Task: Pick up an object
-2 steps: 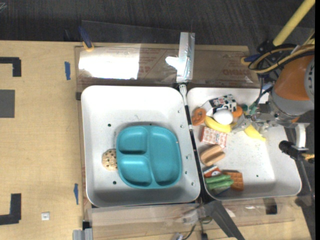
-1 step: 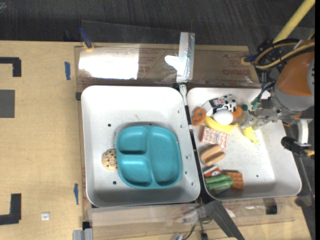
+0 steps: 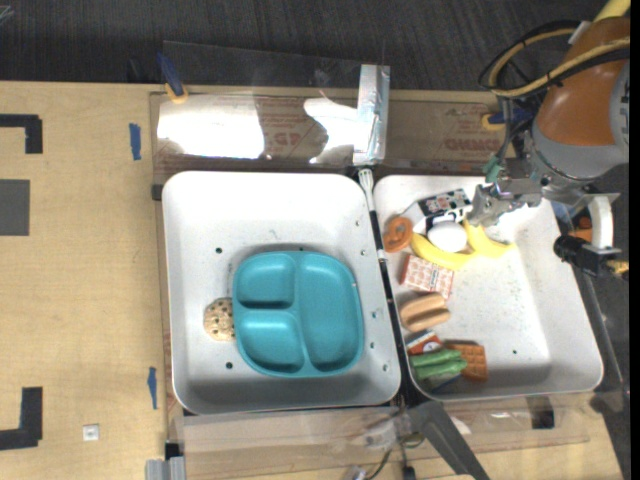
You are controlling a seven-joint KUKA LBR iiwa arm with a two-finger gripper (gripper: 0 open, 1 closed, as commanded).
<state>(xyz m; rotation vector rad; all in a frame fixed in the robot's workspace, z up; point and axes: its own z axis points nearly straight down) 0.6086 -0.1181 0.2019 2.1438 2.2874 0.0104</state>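
The claw (image 3: 497, 200) hung low in the right bin's (image 3: 560, 358) upper part, just above the banana (image 3: 452, 252); whether it was open or closed could not be told. A white egg (image 3: 447, 236) lay against the banana, a teal divided plate (image 3: 298, 311) in the left bin (image 3: 200, 218).

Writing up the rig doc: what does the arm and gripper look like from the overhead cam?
The arm is grey with a broad, rounded orange band above the wrist. Black and yellow cables loop beside it at the top right. The gripper is a small metallic grey assembly on the wrist end.
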